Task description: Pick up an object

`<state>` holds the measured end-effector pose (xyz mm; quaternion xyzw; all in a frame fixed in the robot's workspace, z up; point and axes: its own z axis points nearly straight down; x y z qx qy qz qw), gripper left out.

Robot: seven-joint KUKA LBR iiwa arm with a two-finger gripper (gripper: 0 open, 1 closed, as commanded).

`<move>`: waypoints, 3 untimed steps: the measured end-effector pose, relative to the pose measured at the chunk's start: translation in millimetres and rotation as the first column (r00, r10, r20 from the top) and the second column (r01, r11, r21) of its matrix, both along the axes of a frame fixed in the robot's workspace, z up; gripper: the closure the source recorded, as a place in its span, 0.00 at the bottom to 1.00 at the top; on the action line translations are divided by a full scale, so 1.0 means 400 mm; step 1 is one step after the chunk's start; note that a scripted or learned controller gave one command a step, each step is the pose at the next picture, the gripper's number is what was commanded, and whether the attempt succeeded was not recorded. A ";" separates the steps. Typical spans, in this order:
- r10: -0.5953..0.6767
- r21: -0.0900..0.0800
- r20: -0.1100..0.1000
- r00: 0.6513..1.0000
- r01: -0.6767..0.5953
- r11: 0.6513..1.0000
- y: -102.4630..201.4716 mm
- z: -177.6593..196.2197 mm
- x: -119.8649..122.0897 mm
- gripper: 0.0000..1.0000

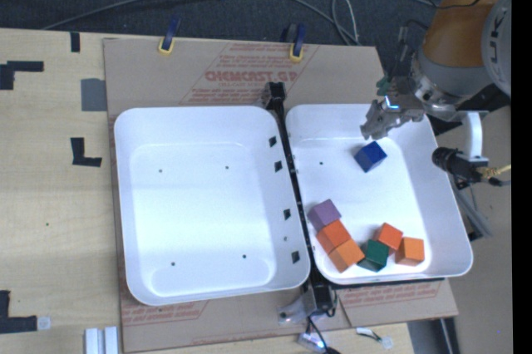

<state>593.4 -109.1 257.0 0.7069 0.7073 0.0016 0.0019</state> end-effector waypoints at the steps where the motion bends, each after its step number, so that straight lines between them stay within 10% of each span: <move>1: 0.003 0.001 -0.006 1.000 -0.003 1.000 0.125 -0.037 -0.012 1.00; 3: 0.003 0.001 -0.006 1.000 -0.003 1.000 0.375 -0.024 -0.030 1.00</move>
